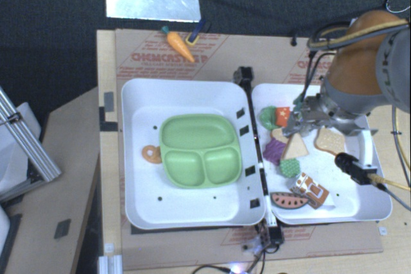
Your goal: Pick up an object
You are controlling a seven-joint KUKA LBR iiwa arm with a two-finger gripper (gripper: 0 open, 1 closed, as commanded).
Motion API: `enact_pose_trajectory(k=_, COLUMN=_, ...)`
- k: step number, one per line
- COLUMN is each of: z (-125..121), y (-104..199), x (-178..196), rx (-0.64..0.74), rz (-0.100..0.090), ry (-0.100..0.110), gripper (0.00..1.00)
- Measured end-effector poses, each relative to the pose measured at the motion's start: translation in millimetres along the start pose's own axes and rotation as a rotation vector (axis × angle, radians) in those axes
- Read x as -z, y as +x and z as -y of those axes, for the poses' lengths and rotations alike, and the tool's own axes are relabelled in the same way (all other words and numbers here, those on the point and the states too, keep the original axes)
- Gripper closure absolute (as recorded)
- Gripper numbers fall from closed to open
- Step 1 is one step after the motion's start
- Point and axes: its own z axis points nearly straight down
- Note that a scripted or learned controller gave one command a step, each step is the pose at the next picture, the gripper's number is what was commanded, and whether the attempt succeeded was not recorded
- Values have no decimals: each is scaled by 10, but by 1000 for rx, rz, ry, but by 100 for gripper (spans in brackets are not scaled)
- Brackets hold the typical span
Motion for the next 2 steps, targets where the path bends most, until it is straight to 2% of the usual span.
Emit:
enact_pose_trajectory(k=1, z=-94, y=464, x=-42, rx=-1, rz=1, ry=-1, gripper=100)
enact_pose_trajectory(k=2, z=-172, y=944, x=130, rx=0, rz=0, ry=-2, gripper=100)
